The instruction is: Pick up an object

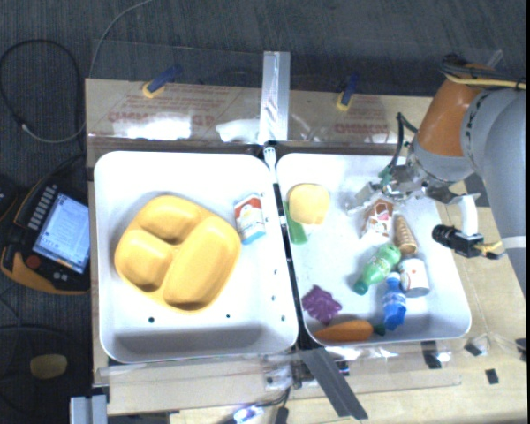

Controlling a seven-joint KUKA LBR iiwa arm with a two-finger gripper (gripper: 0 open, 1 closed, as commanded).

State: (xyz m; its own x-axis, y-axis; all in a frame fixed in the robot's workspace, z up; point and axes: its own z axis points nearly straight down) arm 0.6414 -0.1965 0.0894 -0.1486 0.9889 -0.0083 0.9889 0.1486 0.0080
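Your gripper [390,182] hovers in the right bin [455,312], perhaps touching a snack packet [378,217]; you cannot tell its state.

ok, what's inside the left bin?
The left bin holds a big yellow lumpy object and a small red-and-white carton by its right wall. Anything beneath the yellow object is covered.

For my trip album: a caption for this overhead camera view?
Grey arm's gripper poised over the right bin of small toys; yellow bread lies left.
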